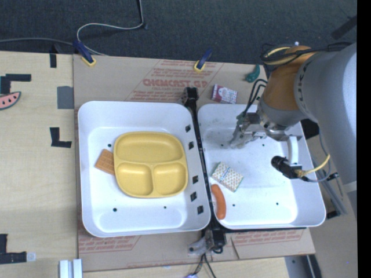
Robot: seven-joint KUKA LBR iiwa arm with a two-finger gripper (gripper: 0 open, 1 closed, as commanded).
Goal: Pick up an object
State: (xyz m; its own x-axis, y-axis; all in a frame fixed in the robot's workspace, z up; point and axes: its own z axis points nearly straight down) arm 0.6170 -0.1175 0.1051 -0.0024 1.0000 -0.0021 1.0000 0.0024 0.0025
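In the right bin (pixel 290 213) lie a small white patterned packet (pixel 227 176) and an orange hot dog (pixel 219 201) near the bin's left wall. My gripper (pixel 240 136) hangs low over the upper left part of the right bin, up and right of the packet. Nothing shows between its fingers. The left bin (pixel 98 213) holds a yellow divided plate (pixel 152 163) with a brown cracker (pixel 105 161) tucked at its left edge.
A small red and white packet (pixel 224 94) lies on the cardboard behind the right bin. Yellow clamps (pixel 203 63) and a cable sit along the back edge. The arm's grey body covers the right bin's far right side.
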